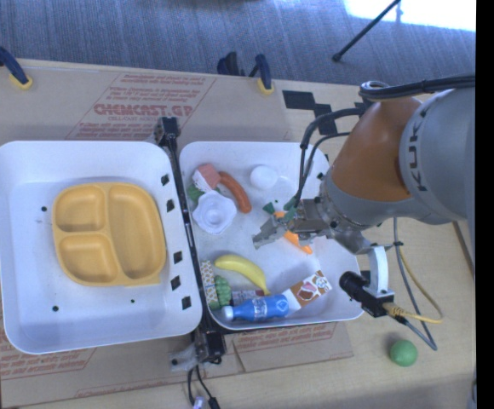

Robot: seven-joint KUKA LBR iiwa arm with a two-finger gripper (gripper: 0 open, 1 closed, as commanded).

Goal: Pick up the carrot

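Gripper (274,227) fingers clamp the carrot (296,241), its long axis slanting down-right.

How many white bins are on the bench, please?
2. The left bin holds a yellow divided plate. The right bin holds the food items, among them the carrot, and the gripper is inside it.

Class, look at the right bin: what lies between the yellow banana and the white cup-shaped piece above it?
In the camera view, bare white bin floor separates the yellow banana from the white cup-shaped piece; nothing else lies on that stretch.
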